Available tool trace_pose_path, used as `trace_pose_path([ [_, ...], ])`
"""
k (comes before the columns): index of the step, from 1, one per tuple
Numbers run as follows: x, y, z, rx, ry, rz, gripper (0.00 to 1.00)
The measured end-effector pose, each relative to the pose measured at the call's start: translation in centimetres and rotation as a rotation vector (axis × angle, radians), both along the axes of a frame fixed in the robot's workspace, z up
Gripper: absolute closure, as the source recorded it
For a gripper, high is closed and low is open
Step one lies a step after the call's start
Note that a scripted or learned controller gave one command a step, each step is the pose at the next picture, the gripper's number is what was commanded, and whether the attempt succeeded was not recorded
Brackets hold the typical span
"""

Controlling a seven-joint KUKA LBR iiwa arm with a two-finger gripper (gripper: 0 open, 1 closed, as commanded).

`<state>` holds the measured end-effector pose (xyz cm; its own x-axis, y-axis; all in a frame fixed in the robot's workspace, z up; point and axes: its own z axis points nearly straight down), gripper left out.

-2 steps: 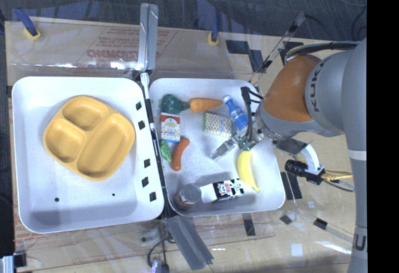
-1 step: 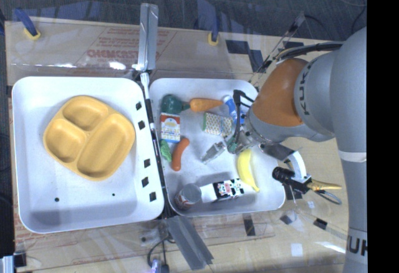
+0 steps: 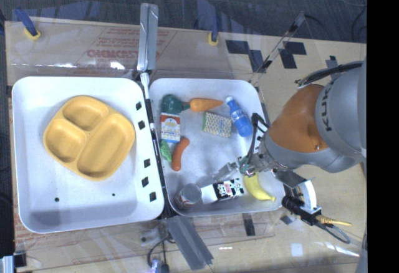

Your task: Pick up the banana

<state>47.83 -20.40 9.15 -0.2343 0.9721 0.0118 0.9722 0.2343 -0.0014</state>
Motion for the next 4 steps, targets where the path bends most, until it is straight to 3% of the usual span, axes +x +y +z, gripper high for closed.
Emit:
trace_pose_path([
  [1, 2.0, -0.7, 7.4, -0.011, -0.004, 0.077, 0.0],
  [2, -0.1, -0.6, 0.0, -0.01, -0.004, 0.117, 0.0],
  [3, -0.1, -0.5, 1.0, -0.009, -0.004, 0.122, 1.0],
  [4, -0.2, -0.7, 4.9, -0.011, -0.003, -0.028, 1.0],
])
